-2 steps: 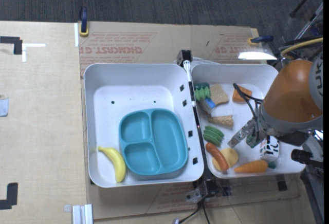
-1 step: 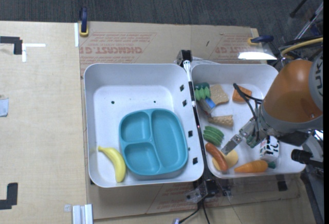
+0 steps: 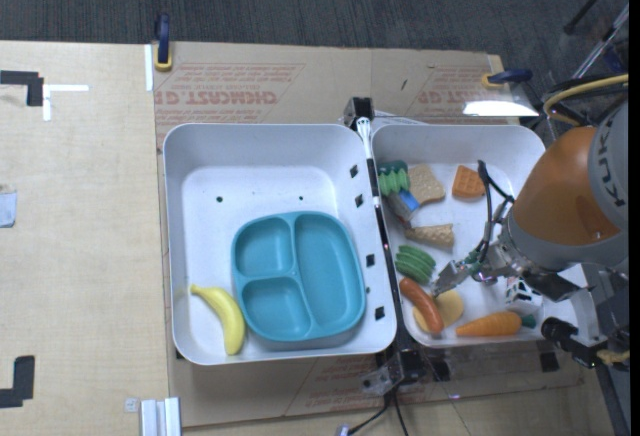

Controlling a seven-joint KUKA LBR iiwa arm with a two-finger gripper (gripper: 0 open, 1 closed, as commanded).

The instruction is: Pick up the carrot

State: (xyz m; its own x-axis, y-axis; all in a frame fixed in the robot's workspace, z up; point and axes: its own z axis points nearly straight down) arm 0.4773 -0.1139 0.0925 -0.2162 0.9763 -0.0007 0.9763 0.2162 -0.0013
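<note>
My gripper [image 3: 452, 274], a two-finger metal pincer at the end of my grey arm with its orange band [image 3: 570, 189], hangs low inside the right-hand shallow white bin [image 3: 520, 139], which sits just beside the left-hand shallow white bin [image 3: 190, 224]. Its tip is over a pale yellow rounded piece of toy food [image 3: 450, 305], near the bin's front. Whether my pincer is wide or narrow I cannot tell; the tip is small and dark against the clutter, and nothing is visibly between it. The long orange plastic carrot [image 3: 490, 325] lies on the floor of the same bin, hard against the front wall, just forward of my tip and a little toward my arm's side. Its long axis runs nearly side to side across the view, with the tapered end pointing at the yellow piece. A red sausage-shaped toy [image 3: 421, 306] lies at a slant just beyond that piece, close to the carrot's thin end. In my judgement, the coming move is a short shift toward the front wall, with the pincer turned to close across the carrot's narrow width.
</note>
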